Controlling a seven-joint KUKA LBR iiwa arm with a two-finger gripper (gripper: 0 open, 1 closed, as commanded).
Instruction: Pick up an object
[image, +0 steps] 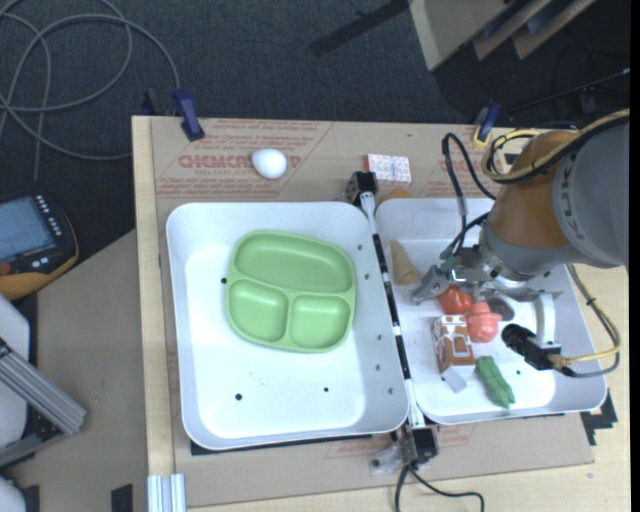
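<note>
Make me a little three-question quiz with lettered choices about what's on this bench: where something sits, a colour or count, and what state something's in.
1. Where does the green divided plate lie?
A. left bin
B. right bin
C. floor

2. How many compartments does that plate have?
A. two
B. three
C. five

3. Which way up is it?
A. flipped over
B. on edge
C. flat, hollows up

Answers: 1 A, it rests in the left bin. 2 B, one long section and two smaller ones. 3 C, its hollows face the camera.

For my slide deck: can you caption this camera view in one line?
Robot arm lowers its gripper over small toys in the right bin; a green divided plate lies in the left bin.
</note>
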